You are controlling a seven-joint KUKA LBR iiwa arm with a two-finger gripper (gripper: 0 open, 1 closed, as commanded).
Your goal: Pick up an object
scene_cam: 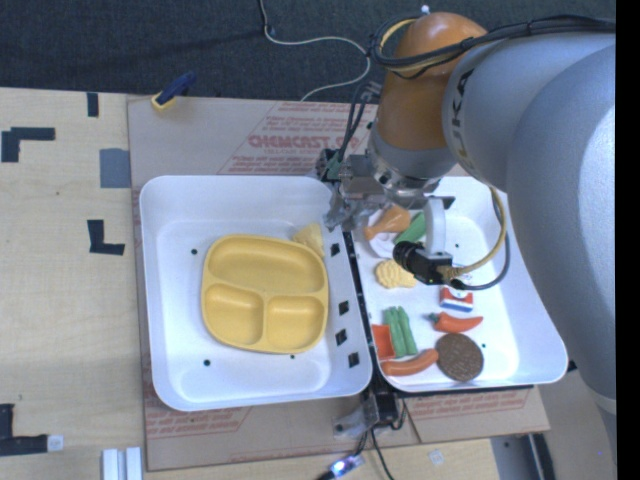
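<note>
Looming grey, the arm [540,118] fills the right side, its end effector [362,200] low over the divide between the bins; whether it grips anything I cannot tell. Toy foods, a sausage [408,364] and brown disc [460,356] among them, lie in the right bin [535,353]; a yellow tray [265,293] sits in the left. Judging by this, the reach is underway; next comes settling squarely over one piece.

— What colours are in those bins?

— Both bins [160,268] are white. The left one holds a butter-yellow tray [265,293].

— And the right?

— A pale yellow lump [395,274], green sticks [401,330], an orange-red sausage shape [408,364], a brown disc [460,357], and a red, white and blue piece [458,304].

— The arm?

— Grey, with an orange band [425,68] — over tan cardboard [250,138] printed in red.
</note>
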